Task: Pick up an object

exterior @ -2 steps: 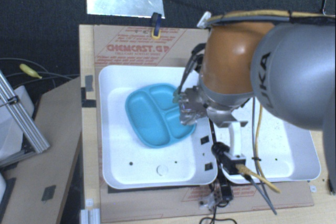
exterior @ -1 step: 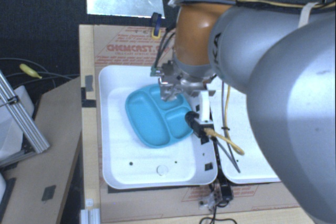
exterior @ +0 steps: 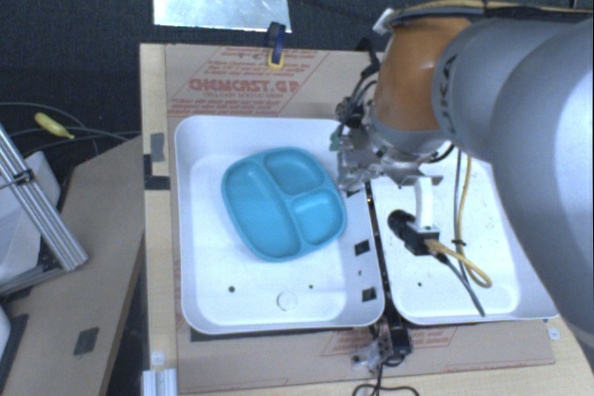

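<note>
On the bench, your pincer (exterior: 351, 173) is hanging just right of the blue plate (exterior: 283, 215); I cannot tell its state.

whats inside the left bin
A blue divided plate lies in the left bin, tilted across its middle. The arm overhangs the bin's right edge, hiding that corner.

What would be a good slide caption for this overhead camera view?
Grey KUKA arm poised at the divide between two white bins, beside a blue divided plate in the left bin.
</note>
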You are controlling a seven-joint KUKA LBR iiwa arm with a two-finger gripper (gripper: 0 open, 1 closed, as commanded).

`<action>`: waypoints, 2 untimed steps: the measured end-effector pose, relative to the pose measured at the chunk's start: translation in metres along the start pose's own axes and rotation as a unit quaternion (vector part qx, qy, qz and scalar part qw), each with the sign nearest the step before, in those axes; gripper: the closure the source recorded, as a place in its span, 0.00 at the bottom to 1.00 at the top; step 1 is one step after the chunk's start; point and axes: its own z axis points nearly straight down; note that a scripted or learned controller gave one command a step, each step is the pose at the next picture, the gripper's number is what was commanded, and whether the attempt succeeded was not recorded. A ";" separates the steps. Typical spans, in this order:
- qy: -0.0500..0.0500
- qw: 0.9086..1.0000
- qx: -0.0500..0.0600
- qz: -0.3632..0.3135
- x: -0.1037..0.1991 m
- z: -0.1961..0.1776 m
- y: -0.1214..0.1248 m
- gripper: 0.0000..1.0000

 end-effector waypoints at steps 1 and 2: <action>0.005 1.000 -0.004 -0.008 0.045 -0.100 -0.080 1.00; 0.004 1.000 -0.006 -0.007 0.060 -0.180 -0.093 1.00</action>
